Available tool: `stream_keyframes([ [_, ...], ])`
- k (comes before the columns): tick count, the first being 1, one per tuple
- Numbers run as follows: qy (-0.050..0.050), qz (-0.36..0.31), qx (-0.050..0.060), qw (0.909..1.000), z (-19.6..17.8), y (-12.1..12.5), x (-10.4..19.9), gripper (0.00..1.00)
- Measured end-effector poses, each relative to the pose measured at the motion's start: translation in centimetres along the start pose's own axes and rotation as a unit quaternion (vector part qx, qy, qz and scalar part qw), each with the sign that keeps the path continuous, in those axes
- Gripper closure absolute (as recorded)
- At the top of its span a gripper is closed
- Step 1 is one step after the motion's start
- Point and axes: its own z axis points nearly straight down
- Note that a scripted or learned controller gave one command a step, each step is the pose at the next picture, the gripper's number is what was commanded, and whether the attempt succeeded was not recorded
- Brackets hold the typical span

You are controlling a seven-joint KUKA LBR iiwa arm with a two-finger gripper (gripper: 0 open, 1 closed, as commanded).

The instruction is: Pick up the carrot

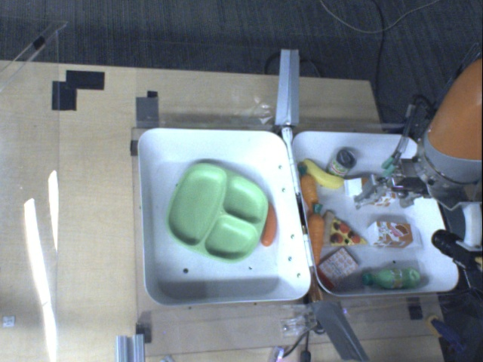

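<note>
Your bench carries two white bins; the left bin has a green divided plate with a carrot touching its right edge, and the right bin has more carrots hard against the left wall, beside a banana. So the target is ambiguous, and you risk a grab at the wrong one. The wall-side carrots leave little finger room, so a scrape or slip is likely. The tool hangs over the right bin's upper middle, near a small jar; can't tell if it's released or clenched, nothing visibly in it. The pizza slice, green bottle and packets crowd it. No label readable; print too small.
</note>
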Motion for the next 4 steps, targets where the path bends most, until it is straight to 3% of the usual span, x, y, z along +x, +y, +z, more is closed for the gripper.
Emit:
stream_keyframes([
  [1, 0.000, 0.100, -0.001, 0.9950, -6.1, 3.6, 1.3, 0.00],
  [2, 0.000, -0.025, 0.000, 0.9997, 6.3, -2.3, 3.4, 0.00],
  [3, 0.000, -0.167, 0.000, 0.9859, 14.9, -1.4, -0.2, 0.00],
  [4, -0.005, -0.156, -0.005, 0.9878, 15.6, 4.0, -0.1, 0.00],
])
